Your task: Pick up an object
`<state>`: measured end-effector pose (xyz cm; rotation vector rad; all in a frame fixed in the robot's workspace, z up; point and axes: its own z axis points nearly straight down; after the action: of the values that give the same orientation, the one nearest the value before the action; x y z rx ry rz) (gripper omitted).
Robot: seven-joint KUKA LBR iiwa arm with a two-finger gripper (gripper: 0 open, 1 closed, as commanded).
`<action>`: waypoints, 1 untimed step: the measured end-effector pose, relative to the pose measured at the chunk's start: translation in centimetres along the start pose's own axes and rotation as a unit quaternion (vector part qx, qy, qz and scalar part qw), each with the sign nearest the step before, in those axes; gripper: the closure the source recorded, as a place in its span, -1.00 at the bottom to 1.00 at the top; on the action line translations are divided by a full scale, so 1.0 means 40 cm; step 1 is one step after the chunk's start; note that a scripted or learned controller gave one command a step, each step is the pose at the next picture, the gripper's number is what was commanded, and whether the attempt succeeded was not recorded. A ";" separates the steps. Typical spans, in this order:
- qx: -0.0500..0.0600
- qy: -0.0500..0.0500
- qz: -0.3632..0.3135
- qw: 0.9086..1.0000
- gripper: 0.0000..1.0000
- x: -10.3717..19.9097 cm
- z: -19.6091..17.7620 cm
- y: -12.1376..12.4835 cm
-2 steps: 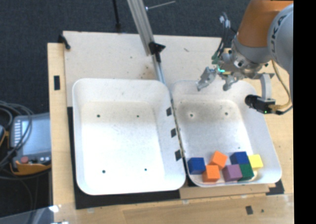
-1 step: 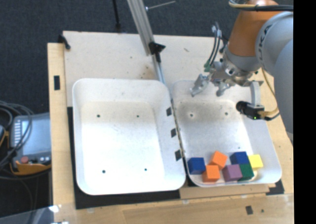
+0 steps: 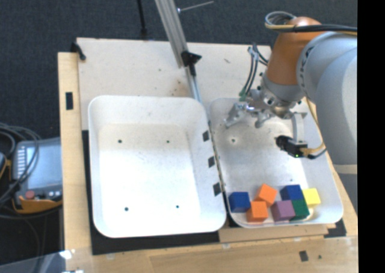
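Several small blocks lie clustered at the near end of the right bin (image 3: 240,151): a blue block (image 3: 239,201), two orange blocks (image 3: 267,193) (image 3: 258,210), a purple block (image 3: 283,210), a green block (image 3: 300,208), a dark blue block (image 3: 292,193) and a yellow block (image 3: 311,196). My gripper (image 3: 246,115) hangs over the far end of the same bin, well apart from the blocks. Its two metal fingers are spread, with nothing between them.
The left bin (image 3: 150,163) sits beside the right one. A slanted aluminium post (image 3: 171,19) rises from the bench behind the bins. A black cable connector (image 3: 290,144) hangs by the arm over the right bin. A control pendant (image 3: 36,172) lies off the bench at left.
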<state>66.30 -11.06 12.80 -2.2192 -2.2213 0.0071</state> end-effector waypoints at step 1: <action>-0.001 0.000 0.000 1.000 -1.00 -0.003 0.081 0.000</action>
<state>66.30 -11.18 9.57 -2.2212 -2.2225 0.0045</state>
